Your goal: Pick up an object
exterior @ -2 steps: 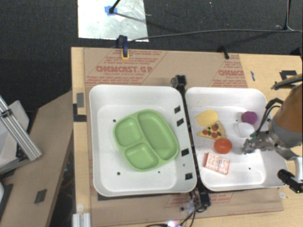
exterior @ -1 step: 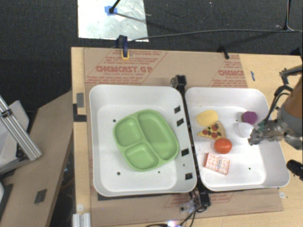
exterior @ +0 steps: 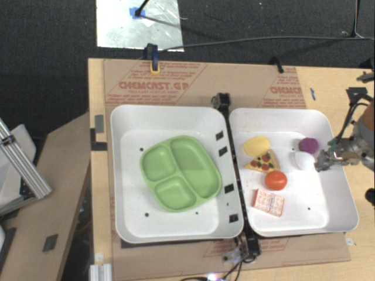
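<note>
The right bin (exterior: 328,206) holds several small items: a yellow piece (exterior: 256,144), a pizza slice (exterior: 263,161), a red tomato (exterior: 276,180), a pink-and-white packet (exterior: 268,202), a purple ball (exterior: 309,144) and a white object (exterior: 303,160). My gripper (exterior: 324,160) hangs at the bin's right side, just right of the white object and below the purple ball. Nothing shows between its fingers.
The left bin (exterior: 126,157) carries a green divided plate (exterior: 180,172). A black divider with clips (exterior: 229,174) runs between the bins. Cardboard (exterior: 199,84) lies under both, and a cable (exterior: 263,40) crosses the dark floor behind.
</note>
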`<state>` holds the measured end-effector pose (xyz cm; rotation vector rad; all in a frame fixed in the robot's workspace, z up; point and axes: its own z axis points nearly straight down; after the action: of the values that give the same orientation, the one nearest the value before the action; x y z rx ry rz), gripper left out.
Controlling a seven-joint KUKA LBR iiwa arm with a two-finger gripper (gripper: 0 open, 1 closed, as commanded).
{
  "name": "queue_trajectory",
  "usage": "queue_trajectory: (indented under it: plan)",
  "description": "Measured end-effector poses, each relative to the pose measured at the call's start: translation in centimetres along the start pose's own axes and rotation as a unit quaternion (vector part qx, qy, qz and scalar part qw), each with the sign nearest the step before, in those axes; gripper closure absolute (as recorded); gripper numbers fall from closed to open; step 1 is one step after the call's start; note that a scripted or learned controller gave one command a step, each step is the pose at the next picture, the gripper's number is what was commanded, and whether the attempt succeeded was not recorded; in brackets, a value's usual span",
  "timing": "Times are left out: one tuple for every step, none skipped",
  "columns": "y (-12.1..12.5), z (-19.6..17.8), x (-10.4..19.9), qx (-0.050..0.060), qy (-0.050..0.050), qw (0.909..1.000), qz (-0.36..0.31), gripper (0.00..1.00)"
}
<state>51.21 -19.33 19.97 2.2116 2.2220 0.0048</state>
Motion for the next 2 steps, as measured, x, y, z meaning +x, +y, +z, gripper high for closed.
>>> queue_trajectory:
  plan:
    - [1.2, -5.1, 0.3, 0.0, 0.0, 1.0, 0.0, 1.0]
    - [1.6, -5.6, 5.1, 0.002, 0.002, 1.0, -0.002, 1.0]
